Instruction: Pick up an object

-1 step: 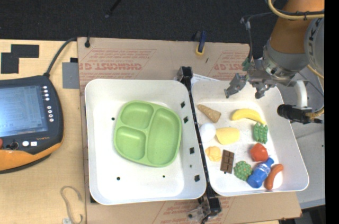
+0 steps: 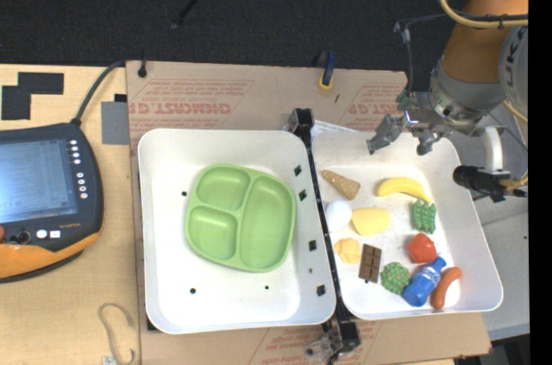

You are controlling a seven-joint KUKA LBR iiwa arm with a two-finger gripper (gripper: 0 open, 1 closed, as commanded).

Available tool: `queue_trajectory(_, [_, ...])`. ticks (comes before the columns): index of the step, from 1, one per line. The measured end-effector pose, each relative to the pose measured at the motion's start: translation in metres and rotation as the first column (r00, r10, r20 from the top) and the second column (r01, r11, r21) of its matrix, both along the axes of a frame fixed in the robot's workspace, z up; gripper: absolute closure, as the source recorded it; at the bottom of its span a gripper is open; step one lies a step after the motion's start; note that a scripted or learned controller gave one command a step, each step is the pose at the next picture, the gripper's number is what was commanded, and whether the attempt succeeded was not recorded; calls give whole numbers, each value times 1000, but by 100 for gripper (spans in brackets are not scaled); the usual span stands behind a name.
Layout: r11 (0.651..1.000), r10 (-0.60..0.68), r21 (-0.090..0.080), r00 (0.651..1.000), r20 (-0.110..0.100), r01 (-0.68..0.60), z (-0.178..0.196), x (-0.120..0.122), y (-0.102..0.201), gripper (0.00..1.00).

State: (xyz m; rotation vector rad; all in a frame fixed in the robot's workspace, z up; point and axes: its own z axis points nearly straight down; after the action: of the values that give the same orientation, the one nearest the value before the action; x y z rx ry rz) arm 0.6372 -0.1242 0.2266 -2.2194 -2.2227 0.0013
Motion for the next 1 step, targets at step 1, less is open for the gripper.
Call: queue_trajectory(1, [1000,0,1,1000,-6,0,-55,7,-5,0])
